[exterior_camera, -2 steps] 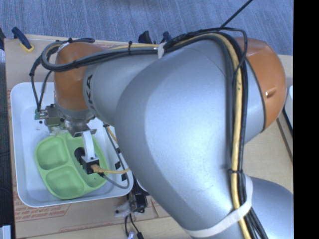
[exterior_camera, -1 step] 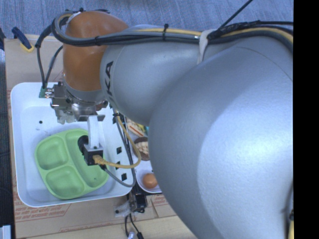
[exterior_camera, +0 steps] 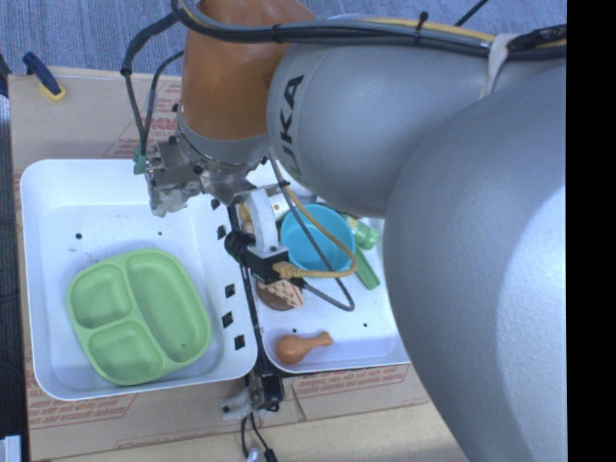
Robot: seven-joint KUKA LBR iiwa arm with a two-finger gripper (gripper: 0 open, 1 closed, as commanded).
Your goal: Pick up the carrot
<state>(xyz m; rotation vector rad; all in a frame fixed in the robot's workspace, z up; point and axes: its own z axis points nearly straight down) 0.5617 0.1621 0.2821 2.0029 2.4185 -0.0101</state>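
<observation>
In the right bin [exterior_camera: 371, 346], what may be the carrot [exterior_camera: 366, 258] pokes a green end out just beside the blue cup [exterior_camera: 313, 241], so the gripper [exterior_camera: 175, 192], its opening impossible to tell, over the left bin [exterior_camera: 48, 210], should cross and straddle it squarely.

Fixed overhead camera, slanted down (close) on bins [exterior_camera: 38, 258].

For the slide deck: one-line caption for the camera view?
KUKA arm leaning over two white bins; green divided plate left, blue cup right.
</observation>
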